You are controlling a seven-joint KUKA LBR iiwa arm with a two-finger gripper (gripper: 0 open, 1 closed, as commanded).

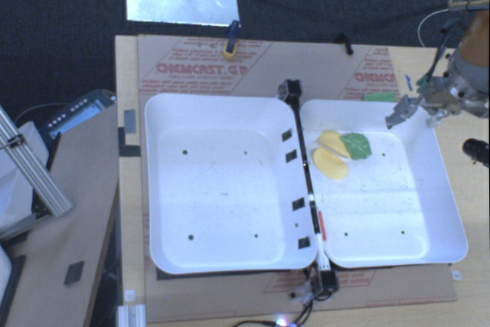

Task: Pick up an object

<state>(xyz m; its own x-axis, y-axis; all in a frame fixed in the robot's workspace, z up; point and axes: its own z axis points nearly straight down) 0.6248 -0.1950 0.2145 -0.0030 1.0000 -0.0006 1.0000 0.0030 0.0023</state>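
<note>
Leftmost, the left bin (222, 188) holds no objects that I can see. Across the divider, the right bin (383, 226) carries a small cluster near its upper left: two yellow pieces (331, 153) lying touching each other, with a green piece (356, 145) resting against the upper one. Judging from this, the pick is not yet done; all three pieces lie on the bin floor, and approach, descent, grasp and lift are left. Further right, the gripper (417, 109) hangs over the bin's upper right rim, well apart from the cluster. Nothing sits between its fingers; how far they are spread I cannot tell at this angle.
</note>
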